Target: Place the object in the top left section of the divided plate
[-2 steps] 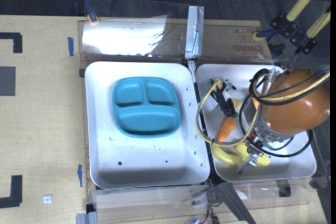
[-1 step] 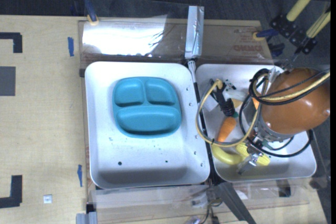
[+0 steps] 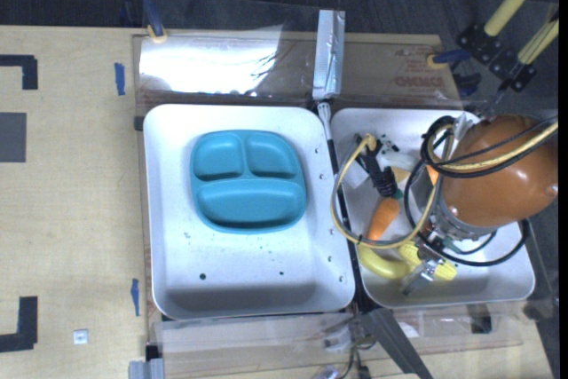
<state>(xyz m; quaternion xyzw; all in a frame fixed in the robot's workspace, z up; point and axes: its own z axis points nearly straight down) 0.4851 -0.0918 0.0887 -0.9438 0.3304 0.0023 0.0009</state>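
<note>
A blue divided plate point(image 3: 249, 180) sits in the left bin point(image 3: 169, 280), all three of its sections bare. The arm point(image 3: 490, 173) hangs low over the right bin point(image 3: 510, 284), above an orange carrot point(image 3: 383, 219) and yellow banana point(image 3: 380, 264). Whether the fingers are spread or pressed together cannot be told.

The worktop point(image 3: 62, 217) is pale wood with black angle marks and a grey square near its left edge and bits of blue tape. Two white bins sit on it side by side, touching: the left bin point(image 3: 248, 280) and the right bin point(image 3: 497, 284). A cardboard sheet point(image 3: 390, 71) lies along their far side, with clear plastic film point(image 3: 213, 58) over its left part.
</note>
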